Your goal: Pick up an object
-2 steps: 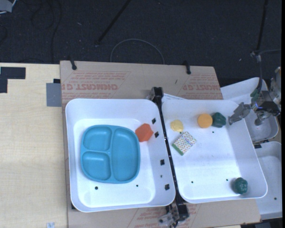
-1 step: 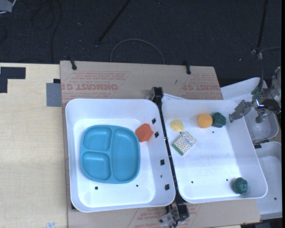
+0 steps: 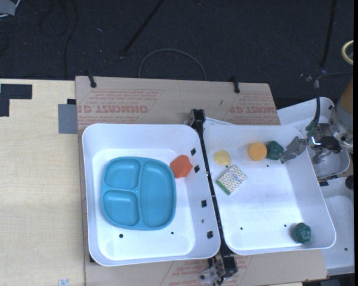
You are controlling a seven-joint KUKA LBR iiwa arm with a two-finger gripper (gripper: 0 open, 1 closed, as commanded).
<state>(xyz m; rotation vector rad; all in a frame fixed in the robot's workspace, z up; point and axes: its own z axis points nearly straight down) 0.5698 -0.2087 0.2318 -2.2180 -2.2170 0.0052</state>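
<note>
The right bin (image 3: 268, 243) holds a yellow piece (image 3: 222, 158), an orange ball (image 3: 257, 151), a dark green object (image 3: 274, 150), a patterned packet (image 3: 231, 179) and a green object (image 3: 301, 232) in its near right corner. In the left bin (image 3: 101, 142), a small orange object (image 3: 181, 166) lies beside the blue divided plate (image 3: 138, 192). My gripper (image 3: 307, 151) hangs over the right bin's right rim, just right of the dark green object. It is open, with nothing between its fingers.
A raised divider (image 3: 207, 189) with black clips runs between the two bins. Both bins rest on a cardboard sheet (image 3: 167, 103). White equipment (image 3: 340, 213) stands right of the right bin.
</note>
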